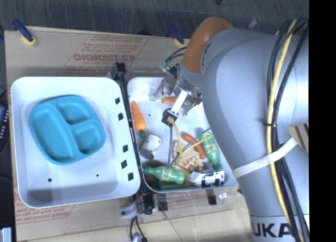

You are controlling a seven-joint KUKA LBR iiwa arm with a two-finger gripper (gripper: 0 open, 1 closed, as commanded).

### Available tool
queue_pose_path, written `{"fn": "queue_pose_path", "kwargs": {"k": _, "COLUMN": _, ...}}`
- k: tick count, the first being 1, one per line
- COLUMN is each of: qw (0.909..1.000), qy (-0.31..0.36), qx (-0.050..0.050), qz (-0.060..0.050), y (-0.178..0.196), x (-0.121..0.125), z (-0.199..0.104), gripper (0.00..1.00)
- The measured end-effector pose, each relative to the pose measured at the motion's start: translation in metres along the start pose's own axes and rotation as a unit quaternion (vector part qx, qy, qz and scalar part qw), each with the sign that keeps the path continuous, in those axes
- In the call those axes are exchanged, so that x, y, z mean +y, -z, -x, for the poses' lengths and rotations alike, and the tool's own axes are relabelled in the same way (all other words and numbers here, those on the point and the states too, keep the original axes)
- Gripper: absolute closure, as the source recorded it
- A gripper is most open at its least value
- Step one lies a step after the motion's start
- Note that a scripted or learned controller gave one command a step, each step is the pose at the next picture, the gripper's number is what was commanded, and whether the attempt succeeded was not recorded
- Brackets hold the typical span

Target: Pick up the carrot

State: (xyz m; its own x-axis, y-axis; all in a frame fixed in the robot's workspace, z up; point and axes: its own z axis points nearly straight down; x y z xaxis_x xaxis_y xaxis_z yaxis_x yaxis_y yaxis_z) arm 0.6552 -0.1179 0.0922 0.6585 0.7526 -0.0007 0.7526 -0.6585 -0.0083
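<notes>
An orange carrot (138,116) lies lengthwise against the left wall of the right bin (137,85), its narrow end pointing to the back. My gripper (159,92) hangs over the back of that bin, to the right of the carrot and a little behind it, apart from it. A small orange piece (168,100) shows just below the gripper; I cannot tell whether it is touched. The wrist and the bulky grey arm (247,104) hide the bin's right side.
The left bin (21,130) holds a blue divided plate (66,128). In the right bin's front lie green bottles (165,174) (211,155), a white and brown round thing (152,142), small orange sticks (191,139) and a white and black item (212,178).
</notes>
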Motion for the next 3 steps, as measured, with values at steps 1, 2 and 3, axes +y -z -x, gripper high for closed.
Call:
{"fn": "queue_pose_path", "kwargs": {"k": 1, "qw": 1.0, "qy": 0.007, "qx": -0.001, "qz": -0.003, "y": 0.011, "x": -0.001, "z": -0.002, "gripper": 1.0}}
{"fn": "queue_pose_path", "kwargs": {"k": 2, "qw": 1.0, "qy": 0.008, "qx": -0.001, "qz": -0.004, "y": 0.01, "x": -0.002, "z": -0.003, "gripper": 0.0}}
{"fn": "queue_pose_path", "kwargs": {"k": 3, "qw": 0.9942, "qy": -0.108, "qx": -0.002, "qz": -0.002, "y": -0.002, "x": -0.042, "z": 0.004, "gripper": 0.0}}
